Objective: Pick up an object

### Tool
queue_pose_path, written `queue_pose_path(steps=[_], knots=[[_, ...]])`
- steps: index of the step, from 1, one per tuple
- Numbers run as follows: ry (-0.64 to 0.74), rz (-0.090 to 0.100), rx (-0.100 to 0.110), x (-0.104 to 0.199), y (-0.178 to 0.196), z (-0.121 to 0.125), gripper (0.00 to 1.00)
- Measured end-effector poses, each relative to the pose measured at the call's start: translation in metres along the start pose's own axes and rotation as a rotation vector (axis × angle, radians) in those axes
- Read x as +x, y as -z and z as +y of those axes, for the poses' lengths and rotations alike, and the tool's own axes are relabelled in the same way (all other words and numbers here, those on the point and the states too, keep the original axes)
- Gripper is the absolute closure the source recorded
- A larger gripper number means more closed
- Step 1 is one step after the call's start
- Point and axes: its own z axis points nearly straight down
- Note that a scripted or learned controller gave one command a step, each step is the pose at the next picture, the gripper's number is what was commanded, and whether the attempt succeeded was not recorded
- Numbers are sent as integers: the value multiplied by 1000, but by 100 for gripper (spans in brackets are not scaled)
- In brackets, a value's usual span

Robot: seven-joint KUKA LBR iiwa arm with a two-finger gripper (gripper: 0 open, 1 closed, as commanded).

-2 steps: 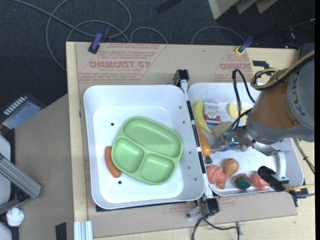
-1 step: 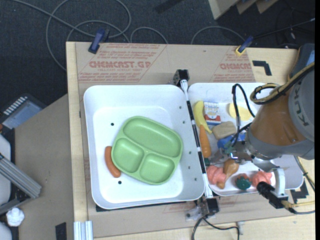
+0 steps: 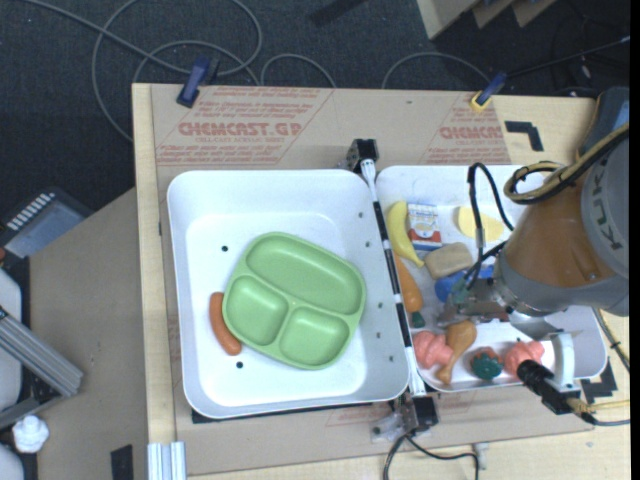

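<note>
The arm leans over the toy-filled right bin, reaching for a pick; its grip cannot be told.

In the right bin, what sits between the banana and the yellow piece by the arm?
In the camera view, a small white carton with blue and red print lies between the banana and the yellow piece, beside the banana.

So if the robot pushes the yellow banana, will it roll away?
The curved yellow toy banana would probably rock or pivot rather than roll far. It looks like smooth plastic, so perhaps light and slippery. The white bin's wall beside it would likely stop it.
</note>
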Motion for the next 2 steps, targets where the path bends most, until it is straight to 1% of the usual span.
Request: queue_pose_path(steps=[1,2], knots=[[3,1,0,67,91,27,100],[1,-1,-1,6,91,96,100]])
